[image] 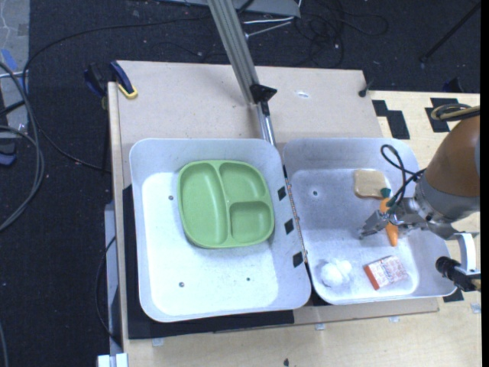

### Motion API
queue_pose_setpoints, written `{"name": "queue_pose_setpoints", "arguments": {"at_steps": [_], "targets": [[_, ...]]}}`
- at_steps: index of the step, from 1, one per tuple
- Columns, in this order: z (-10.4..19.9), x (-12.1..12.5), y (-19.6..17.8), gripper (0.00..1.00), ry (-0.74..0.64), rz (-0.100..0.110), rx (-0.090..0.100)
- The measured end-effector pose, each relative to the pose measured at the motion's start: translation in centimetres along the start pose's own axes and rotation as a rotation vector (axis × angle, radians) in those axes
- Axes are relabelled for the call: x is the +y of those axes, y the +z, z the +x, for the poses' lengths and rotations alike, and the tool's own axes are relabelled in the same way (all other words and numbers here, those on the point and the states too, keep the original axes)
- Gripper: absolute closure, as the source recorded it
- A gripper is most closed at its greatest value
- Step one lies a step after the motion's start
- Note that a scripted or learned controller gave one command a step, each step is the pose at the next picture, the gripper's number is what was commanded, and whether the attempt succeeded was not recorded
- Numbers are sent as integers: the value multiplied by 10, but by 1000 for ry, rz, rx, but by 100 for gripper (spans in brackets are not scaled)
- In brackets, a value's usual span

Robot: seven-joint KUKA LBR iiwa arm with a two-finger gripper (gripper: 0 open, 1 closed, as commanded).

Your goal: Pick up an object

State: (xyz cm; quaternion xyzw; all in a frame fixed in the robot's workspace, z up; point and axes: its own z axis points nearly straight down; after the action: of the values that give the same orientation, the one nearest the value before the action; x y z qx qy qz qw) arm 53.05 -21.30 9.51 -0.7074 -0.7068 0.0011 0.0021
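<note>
Fingers (380, 225) astride orange piece (392, 234)

Green divided plate (227, 203); white bins (153, 228); tan sponge (368, 183); orange carrot (392, 234); white ball (335, 272); red-white packet (385, 271).

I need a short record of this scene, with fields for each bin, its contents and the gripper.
left bin: green divided plate
right bin: tan sponge-like piece, orange object, white lump, red-and-white packet
gripper: low over the right bin, beside the orange object
grasp: cannot tell from this view
</note>
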Motion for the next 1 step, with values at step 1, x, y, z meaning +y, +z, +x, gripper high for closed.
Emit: {"name": "queue_pose_setpoints", "arguments": {"at_steps": [1], "targets": [[-1, 1, -13, 100, 0, -6, -2]]}}
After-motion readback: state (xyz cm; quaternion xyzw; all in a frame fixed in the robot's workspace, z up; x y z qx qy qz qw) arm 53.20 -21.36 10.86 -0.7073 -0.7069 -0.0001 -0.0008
